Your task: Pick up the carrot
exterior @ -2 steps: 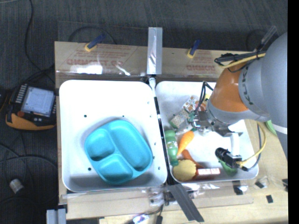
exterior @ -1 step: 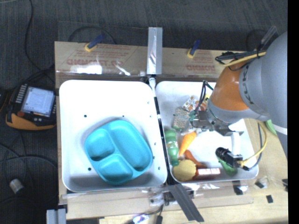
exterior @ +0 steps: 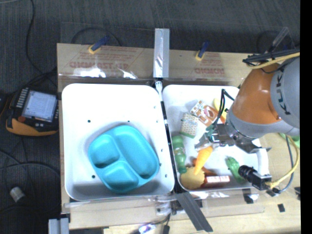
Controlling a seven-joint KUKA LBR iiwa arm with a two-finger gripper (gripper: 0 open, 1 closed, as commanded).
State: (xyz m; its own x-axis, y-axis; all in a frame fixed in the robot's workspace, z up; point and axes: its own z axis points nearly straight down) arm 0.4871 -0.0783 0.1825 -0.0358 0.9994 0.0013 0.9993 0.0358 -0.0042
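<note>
Camera view looks down on the bench [exterior: 112,62], where two shallow white bins sit side by side. The left bin [exterior: 78,101] holds a turquoise divided tray [exterior: 123,157] with three compartments, lying toward its lower middle. The right bin [exterior: 170,99] is crowded with small things. The carrot [exterior: 202,158] lies in the lower middle of that bin, orange and slanted, its upper end pointing up and right toward the gripper [exterior: 213,137] and its lower end resting against a yellow rounded fruit-like piece [exterior: 191,180] at the bin's near edge. Just left of the carrot a green bottle-shaped item [exterior: 179,152] lies along the bin's left wall. Below and to the right of the carrot lies a red and white tube [exterior: 216,180], and further right a green item [exterior: 232,163]. Above the carrot sit a pale checked packet [exterior: 189,125] and a red and white snack pack [exterior: 204,112].

The grey arm with its orange band [exterior: 256,101] reaches in from the right over the right bin. The gripper hangs just above the carrot's upper end, perhaps touching it, though the dark metal parts blur together there and I cannot tell how far apart its fingers stand. Off the bench to the left a handheld control pendant [exterior: 36,111] lies on the dark floor.
</note>
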